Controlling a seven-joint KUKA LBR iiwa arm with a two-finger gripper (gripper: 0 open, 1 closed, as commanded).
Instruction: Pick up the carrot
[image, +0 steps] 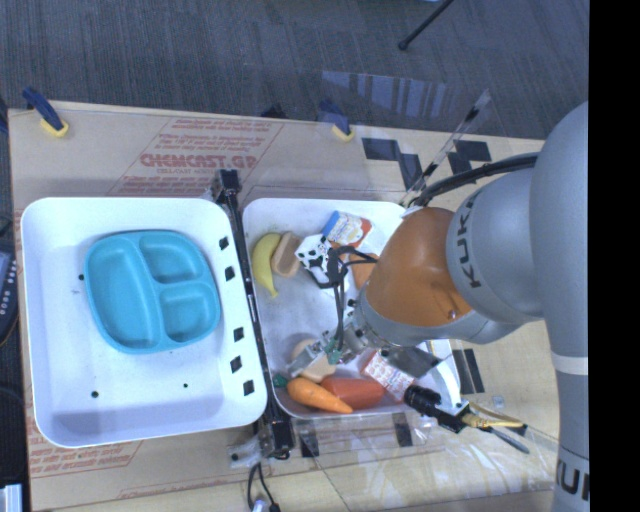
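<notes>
The carrot (318, 395) lies at the front of the right bin (300, 215), next to a red thing (355, 391). A banana (264, 263) lies near the back. The arm (520, 260) hangs over this bin. The hand (338, 345) is low above the carrot. I cannot tell its state. A blue tray (150, 290) sits in the left bin (40, 330).

I see the carrot (318, 396) lying flat near the front edge of the right bin (262, 300), orange, thick end at the left and tapering toward the right. It rests against a reddish item (358, 390) just behind it.
</notes>
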